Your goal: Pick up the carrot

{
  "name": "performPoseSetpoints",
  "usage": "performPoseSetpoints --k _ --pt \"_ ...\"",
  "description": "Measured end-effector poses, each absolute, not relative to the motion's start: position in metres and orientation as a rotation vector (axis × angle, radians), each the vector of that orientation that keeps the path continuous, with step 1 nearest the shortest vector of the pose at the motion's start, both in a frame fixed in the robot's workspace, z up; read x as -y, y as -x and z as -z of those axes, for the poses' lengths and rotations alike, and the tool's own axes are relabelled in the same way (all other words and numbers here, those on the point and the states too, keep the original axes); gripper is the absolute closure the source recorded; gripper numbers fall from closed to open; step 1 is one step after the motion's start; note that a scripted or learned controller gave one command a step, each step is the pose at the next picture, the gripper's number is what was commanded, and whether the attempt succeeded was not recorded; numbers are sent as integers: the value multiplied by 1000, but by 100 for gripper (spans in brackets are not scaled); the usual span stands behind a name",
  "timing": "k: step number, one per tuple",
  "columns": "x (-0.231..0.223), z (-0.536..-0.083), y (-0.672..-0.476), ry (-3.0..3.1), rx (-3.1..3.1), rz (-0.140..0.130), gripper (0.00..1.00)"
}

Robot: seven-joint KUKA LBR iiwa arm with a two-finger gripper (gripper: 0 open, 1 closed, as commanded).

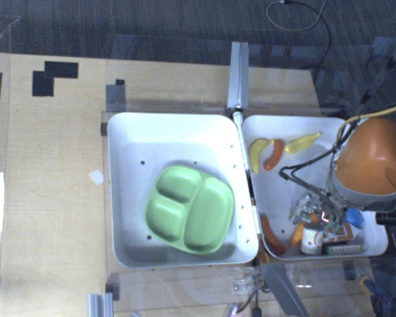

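Camera view: looks down at a slant on two white bins side by side on a wooden bench (53,177).
Left bin (129,150): holds a green divided tray (190,209) with three compartments, lying slightly toward the near side.
Right bin (270,197): holds the food items and the working end of the arm.
Arm (373,157): comes in from the right, its orange band over the right bin's far right part.
Gripper (315,218): low over the near right part of the right bin; cannot tell how far its jaws are open or whether anything sits between them.
Carrot (296,234): small orange piece on the bin floor, just left of the gripper, near the front wall.
Sausages: one reddish sausage (272,155) near the back, another (271,236) along the near left corner.
Bananas: one yellow piece (258,151) touching the back sausage, another (301,142) further right.
Blue object (354,217): just right of the gripper, kind unclear.
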State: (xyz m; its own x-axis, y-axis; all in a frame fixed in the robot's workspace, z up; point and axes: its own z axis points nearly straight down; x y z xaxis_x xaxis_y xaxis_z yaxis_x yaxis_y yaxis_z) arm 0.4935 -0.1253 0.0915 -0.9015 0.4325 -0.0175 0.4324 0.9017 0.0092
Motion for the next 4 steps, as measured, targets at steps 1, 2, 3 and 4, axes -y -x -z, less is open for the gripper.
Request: performPoseSetpoints --k 1,2,3,4 --pt "181 -91 -494 -215 -3112 3 100" --pt "205 -90 -544 -44 -3123 3 100" --pt "205 -90 -544 -44 -3121 5 0" --pt "207 -91 -506 -989 -2959 0 0"
